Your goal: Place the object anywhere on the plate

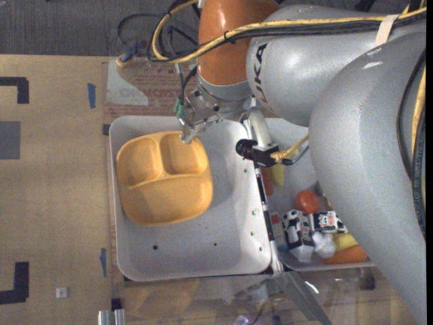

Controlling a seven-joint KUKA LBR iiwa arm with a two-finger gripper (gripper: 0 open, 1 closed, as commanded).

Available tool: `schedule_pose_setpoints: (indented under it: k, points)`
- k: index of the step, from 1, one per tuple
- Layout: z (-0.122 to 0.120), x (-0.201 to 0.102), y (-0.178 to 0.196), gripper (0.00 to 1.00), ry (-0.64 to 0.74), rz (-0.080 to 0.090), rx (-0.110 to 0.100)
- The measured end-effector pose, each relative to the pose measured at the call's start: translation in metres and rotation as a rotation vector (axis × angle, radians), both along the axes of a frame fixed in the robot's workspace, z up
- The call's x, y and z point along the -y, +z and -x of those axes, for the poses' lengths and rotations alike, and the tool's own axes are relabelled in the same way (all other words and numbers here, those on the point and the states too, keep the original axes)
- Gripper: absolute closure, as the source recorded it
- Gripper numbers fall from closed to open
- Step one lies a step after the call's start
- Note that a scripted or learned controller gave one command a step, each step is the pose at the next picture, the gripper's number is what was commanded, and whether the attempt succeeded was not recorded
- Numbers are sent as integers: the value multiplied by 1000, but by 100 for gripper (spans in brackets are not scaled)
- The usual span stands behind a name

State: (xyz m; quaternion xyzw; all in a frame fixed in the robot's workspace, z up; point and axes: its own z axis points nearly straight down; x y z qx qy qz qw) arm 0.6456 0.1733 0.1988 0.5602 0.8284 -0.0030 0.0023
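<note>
open: bin floor (pixel 203 242) below plate (pixel 164 178) | blocked: gripper (pixel 187 133) over plate's top edge

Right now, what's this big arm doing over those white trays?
A grey robot arm with an orange band reaches in over the left bin, its gripper hanging at the far edge of a yellow divided plate that lies in that bin. I can't make out anything between its fingers from here. The right bin holds a pile of small toys, including an orange ball and a black-and-white piece. The plate's compartments look bare, so nothing seems placed on it yet.
</note>
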Motion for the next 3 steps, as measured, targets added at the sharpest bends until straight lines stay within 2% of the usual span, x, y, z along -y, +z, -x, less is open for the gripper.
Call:
schedule_pose_setpoints:
  k: [1, 2, 3]
  points:
    - [0, -3, 2, 0, 1, -7, 2]
    - [0, -3, 2, 0, 1, -7, 2]
    - [-5, -38, 96, 0, 40, -8, 4]
